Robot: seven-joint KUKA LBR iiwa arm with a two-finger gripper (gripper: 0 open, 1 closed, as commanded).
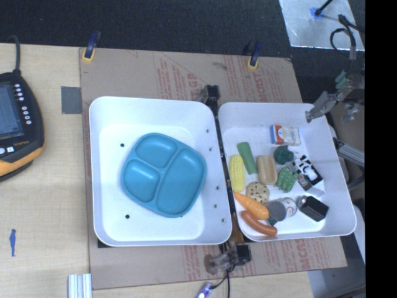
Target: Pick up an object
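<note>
The right bin [322,228] holds several toy foods: a yellow corn cob [237,172], a green cucumber [247,157], a beige bread piece [267,169], a cookie [257,192], a carrot [251,205] and a red sausage [259,224]. Among them also lie a small white carton [285,135], a green bumpy piece [286,179], a black-and-white item [307,169] and a black block [314,208]. My gripper [319,108] hangs at the bin's far right corner, above the rim and apart from every object.
In the left bin [105,228] lies a blue divided plate [164,174]. A teach pendant [15,120] rests on the bench at far left. Clamps [91,47] hold the cardboard mat at its back edge.
</note>
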